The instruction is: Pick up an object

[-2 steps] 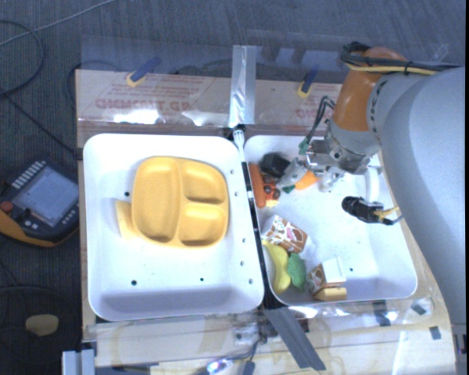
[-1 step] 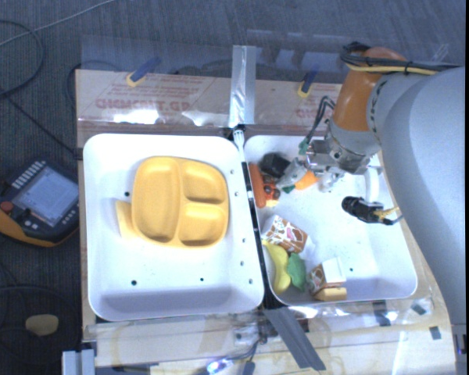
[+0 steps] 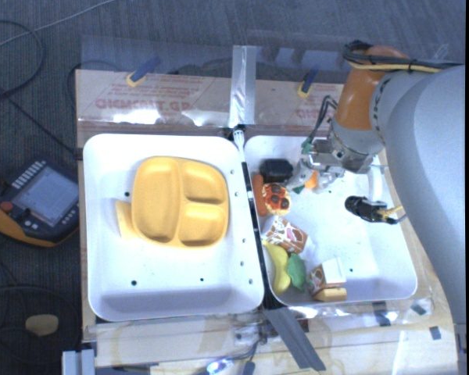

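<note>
My gripper point(image 3: 319, 170) hangs over the far part of the right bin point(image 3: 391, 276), below the orange wrist band. A small orange and green piece point(image 3: 311, 182) lies right under its tip, and I cannot make out whether it is touched. Just left of it sits a black block point(image 3: 276, 168), with an orange-red toy point(image 3: 273, 198) against the bin's left wall. Nearer the front lie a colourful packet point(image 3: 286, 237), a yellow banana point(image 3: 278, 267), a green item point(image 3: 297, 272) and a brown and white block point(image 3: 329, 283).
The left bin point(image 3: 102, 287) holds a yellow divided tray point(image 3: 180, 200) lying on a pale yellow flat piece point(image 3: 123, 216). The grey arm covers the right bin's far right corner. A pendant point(image 3: 35, 201) lies on the floor at left.
</note>
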